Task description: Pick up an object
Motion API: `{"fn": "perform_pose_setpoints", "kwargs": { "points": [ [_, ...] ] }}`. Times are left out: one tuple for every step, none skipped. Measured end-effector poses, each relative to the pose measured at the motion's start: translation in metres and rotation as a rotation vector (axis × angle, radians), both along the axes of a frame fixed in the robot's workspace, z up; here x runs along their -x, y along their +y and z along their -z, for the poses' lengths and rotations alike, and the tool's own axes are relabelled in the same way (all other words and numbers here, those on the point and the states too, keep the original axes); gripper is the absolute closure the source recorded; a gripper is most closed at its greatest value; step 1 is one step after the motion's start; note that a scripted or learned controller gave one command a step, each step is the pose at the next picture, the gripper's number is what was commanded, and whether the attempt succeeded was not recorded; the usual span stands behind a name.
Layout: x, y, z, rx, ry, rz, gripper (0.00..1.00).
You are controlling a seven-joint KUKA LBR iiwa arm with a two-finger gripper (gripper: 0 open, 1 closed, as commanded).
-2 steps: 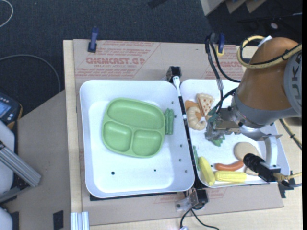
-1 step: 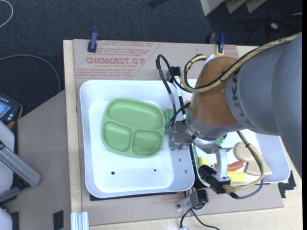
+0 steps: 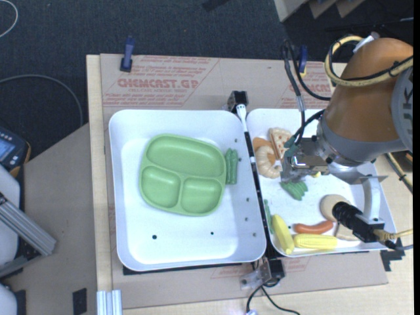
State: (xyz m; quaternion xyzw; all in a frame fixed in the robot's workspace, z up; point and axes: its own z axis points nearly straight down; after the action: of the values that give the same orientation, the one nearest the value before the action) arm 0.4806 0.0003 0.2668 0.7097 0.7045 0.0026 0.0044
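The gripper [image 3: 296,170] hangs low in the right bin [image 3: 380,195], just above a small green vegetable [image 3: 295,189]; whether it is open or closed cannot be told. The vegetable, ridged and stubby, lies slanted near the bin's middle, with bare white floor to its right. A smooth green divided plate [image 3: 180,174] sits in the left bin [image 3: 125,195].

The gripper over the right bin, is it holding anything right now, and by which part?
Cannot be told. The gripper sits right above a green toy vegetable in the right bin, but the arm hides the contact.
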Motion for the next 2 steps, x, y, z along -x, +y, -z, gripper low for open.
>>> {"fn": "perform_pose_setpoints", "kwargs": {
  "points": [
    [0.003, 0.064, 0.048, -0.005, 0.017, -0.013, 1.0],
    [0.0, 0.042, -0.067, -0.004, -0.003, -0.008, 1.0]
  ]
}}
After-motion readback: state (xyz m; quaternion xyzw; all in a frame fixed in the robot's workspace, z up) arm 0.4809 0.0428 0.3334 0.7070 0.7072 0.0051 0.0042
